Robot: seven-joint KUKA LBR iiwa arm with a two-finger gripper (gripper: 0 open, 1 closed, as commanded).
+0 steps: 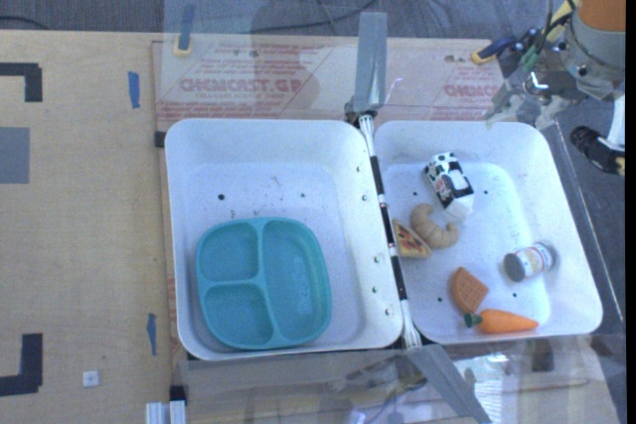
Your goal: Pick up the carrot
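You get even, soft overhead light with a cool bluish cast; both white bins (268, 139) read bright yet keep detail. Shadows are faint, and the picture looks slightly soft, grainiest toward its edges.

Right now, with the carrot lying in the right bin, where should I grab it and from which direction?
Grip the carrot across its thick orange middle, coming straight down from above. It lies flat and lengthwise along the right bin's near wall, green top beside the cracker, so closing across its narrow width looks safest.
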